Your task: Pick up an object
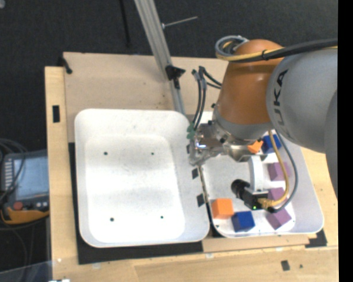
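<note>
The arm [306, 93] comes in from the right, with its big grey link filling the upper right of the view. The fat orange band [250, 81] sits just above the wrist [229, 135]. The whole thing is bent over, so the wrist points pretty much straight down, away from the camera. The gripper [207, 144] is the metal bit poking out at the wrist's lower left. It's mostly tucked under the arm, so honestly I can't tell how it's set.

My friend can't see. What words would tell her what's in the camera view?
A grey robot arm with an orange band reaches in from the right over the right white bin, which holds an orange block, a blue block and purple blocks. The left white bin sits beside it.
</note>
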`<state>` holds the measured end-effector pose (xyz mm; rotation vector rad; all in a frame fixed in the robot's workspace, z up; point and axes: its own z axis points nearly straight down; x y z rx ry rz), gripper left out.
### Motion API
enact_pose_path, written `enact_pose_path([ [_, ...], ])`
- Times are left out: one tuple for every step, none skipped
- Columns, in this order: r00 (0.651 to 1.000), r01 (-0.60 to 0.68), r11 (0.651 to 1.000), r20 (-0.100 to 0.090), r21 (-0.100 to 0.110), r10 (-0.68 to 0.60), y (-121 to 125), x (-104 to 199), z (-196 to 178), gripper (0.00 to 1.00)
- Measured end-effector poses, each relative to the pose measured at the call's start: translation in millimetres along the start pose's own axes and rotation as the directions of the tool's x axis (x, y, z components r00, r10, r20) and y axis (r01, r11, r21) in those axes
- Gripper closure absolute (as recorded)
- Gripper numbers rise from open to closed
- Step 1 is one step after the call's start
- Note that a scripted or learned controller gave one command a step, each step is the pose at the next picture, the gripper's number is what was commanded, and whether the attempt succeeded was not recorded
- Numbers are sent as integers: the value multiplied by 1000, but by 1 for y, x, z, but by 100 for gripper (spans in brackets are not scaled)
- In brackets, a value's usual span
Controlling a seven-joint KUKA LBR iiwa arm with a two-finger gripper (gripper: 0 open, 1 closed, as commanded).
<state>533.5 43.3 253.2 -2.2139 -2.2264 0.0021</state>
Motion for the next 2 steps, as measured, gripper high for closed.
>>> enact_pose_path([
  [1000,1,1000,-1,-2,-1,-26,43,0,100],
  [1000,-7,1000,-1,-3,7,-25,41,0,0],
])
